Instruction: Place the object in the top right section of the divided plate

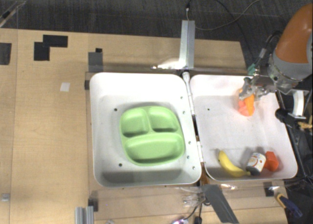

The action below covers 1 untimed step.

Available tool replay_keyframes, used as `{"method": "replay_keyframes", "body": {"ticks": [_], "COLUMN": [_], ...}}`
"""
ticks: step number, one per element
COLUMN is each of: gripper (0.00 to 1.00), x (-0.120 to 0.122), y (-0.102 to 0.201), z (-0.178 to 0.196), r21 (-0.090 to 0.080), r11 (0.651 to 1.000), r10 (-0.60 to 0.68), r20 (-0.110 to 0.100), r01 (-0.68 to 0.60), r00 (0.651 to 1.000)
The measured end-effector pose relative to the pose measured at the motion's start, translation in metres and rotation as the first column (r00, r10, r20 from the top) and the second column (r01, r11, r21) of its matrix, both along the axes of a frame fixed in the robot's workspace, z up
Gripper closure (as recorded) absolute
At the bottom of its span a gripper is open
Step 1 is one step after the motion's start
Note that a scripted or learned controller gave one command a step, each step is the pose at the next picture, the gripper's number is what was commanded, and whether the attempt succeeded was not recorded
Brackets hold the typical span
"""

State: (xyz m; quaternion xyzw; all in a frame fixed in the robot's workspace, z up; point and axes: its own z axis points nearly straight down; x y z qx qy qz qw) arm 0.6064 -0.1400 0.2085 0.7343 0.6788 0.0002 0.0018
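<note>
A green divided plate lies in the left white bin, with two small sections at its far side and one large section near me. My gripper hangs over the far right part of the right bin. An orange carrot-like object hangs just below the gripper, with its top end between the fingers. The gripper is shut on it. The plate's top right section has nothing in it.
In the right bin's near part lie a yellow banana, a small white and dark can and an orange-red piece. A metal post stands behind the wall where the two bins meet. Cables run along the right edge.
</note>
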Motion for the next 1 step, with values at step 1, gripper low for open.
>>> {"method": "replay_keyframes", "body": {"ticks": [1], "gripper": [1.00], "x": [-0.0435], "y": [0.0542], "z": [-0.0193], "r21": [0.002], "r11": [0.989], "r10": [0.146], "r20": [-0.001], "r01": [-0.146], "r00": [0.989]}}
